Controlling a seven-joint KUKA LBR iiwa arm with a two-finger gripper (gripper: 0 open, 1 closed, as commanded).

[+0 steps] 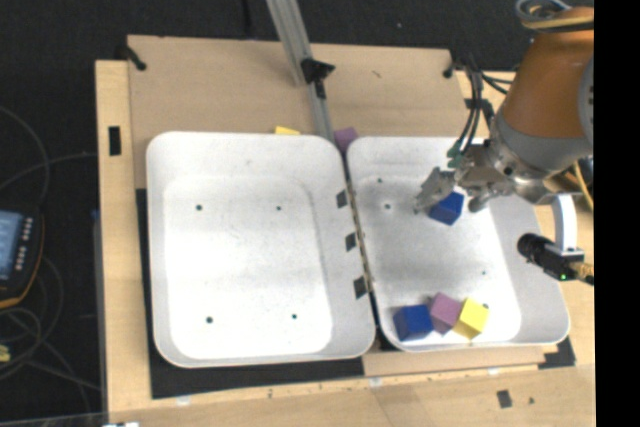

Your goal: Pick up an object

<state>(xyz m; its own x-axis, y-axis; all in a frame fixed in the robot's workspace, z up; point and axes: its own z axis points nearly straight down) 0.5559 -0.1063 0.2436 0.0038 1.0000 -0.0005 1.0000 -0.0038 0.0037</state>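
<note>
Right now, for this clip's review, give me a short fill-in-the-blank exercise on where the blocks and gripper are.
1. The gripper is over the ____ bin.
2. The block at the gripper is ____ in colour.
3. In that bin's near corner a blue block, a purple block and a ____ block lie clustered.

Missing words: right; blue; yellow

even, fairly bright overhead light washes the white bins (pixel 250 245) nearly to glare, shadows are faint, and the frame is soft and grainy.
</note>
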